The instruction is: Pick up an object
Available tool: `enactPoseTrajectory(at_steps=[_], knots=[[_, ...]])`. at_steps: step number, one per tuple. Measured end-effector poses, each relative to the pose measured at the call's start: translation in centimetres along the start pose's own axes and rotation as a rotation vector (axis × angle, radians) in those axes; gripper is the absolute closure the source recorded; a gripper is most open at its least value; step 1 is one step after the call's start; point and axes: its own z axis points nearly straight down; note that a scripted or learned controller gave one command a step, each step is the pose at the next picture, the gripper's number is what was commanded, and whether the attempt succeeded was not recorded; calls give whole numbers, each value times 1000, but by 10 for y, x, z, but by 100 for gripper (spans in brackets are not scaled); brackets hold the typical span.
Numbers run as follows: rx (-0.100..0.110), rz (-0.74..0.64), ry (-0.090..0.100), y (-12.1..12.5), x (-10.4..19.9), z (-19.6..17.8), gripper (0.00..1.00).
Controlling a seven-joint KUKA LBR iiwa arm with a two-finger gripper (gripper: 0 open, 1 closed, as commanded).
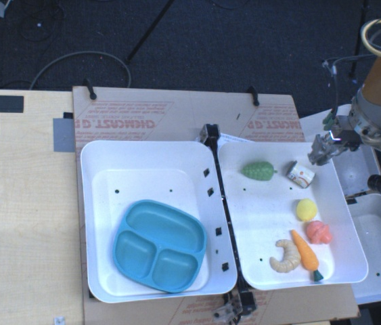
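Observation:
The right bin (258,208) holds a green oval vegetable (258,170), a small white box with a red edge (301,175), a yellow lemon-like piece (306,209), a pink lumpy piece (319,231), an orange carrot (304,250) and a beige curved piece (285,257). My gripper (321,151) hangs at the bin's far right corner, just above and right of the white box, with nothing visibly between its fingers. The arm with its orange band (378,80) comes in from the right.
The left bin (109,164) carries a blue divided tray (159,245). A black divider with clips (218,208) runs between the bins. Cardboard (176,117) lies under both. A wooden bench top (21,215) lies to the left and a white surface (373,229) to the right.

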Motion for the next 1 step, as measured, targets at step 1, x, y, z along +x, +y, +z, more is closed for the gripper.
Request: enactPoseTrajectory(at_steps=[1], knots=[[5,-2,3,-10,57,-4,100]])
